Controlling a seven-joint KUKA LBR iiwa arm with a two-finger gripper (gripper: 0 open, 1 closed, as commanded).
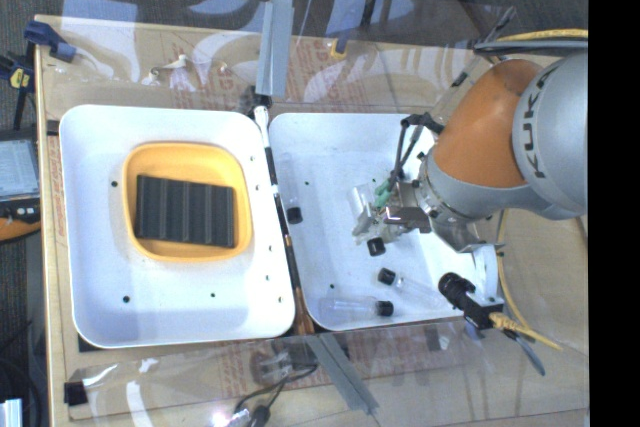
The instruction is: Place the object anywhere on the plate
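The fingers (374,218) hang low in the right bin (320,215) (whether open or gripping, I cannot tell).

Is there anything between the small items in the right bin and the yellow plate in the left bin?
Only the two bins' adjoining rims lie between the small black pieces in the right bin and the yellow plate. A dark slatted insert already covers the plate's middle. The gripper is over the right bin.
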